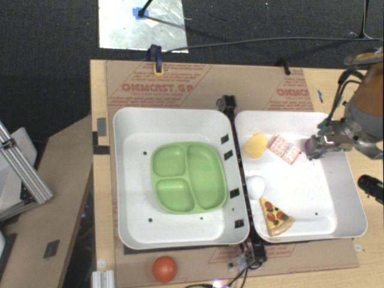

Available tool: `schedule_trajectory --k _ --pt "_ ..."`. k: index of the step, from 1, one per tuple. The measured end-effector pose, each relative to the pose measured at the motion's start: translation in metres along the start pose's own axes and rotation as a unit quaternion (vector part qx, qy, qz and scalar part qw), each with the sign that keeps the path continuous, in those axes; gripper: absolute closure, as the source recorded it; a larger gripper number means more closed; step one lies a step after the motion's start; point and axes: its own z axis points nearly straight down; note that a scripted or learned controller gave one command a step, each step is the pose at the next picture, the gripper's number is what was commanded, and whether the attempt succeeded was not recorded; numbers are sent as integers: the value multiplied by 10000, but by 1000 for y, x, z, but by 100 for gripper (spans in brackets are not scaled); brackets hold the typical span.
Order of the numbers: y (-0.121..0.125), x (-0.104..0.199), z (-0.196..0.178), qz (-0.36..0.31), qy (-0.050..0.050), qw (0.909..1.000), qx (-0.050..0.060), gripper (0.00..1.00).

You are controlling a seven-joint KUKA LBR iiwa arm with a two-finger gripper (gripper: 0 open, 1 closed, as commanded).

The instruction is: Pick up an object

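Bins sit side by side on your worktop [282, 86], which is covered by a brown printed sheet. In the left bin [129, 137] you have a green divided plate [188, 177] with three compartments, lying flat near the middle. The right bin [345, 212] carries the loose objects: a yellow rounded piece [256, 145] near its upper left corner, a small red-and-white packet [284, 149] just beside it to the right, a white rounded object [256, 186] against the left wall lower down, and a toy pizza slice [275, 215] near the lower left corner, its point toward the white object. Your arm [367, 110] comes in from the right, and its pincer [316, 145] hangs over the upper right part of the right bin, just to the right of the red-and-white packet and apart from it. From this angle the tip is dark and small, so you cannot tell how the pincer is set, and you can see nothing gripped in it. Outside the bins, an orange-red ball [164, 269] rests on the worktop below the left bin. A blue-and-yellow clamp [156, 59] grips the far edge of the worktop, and behind it a shiny silver sheet [141, 17] lies on the dark floor.
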Motion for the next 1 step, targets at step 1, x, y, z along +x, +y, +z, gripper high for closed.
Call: schedule_trajectory --k 1 --pt "28 54 -4 -20 13 10000 12 100"
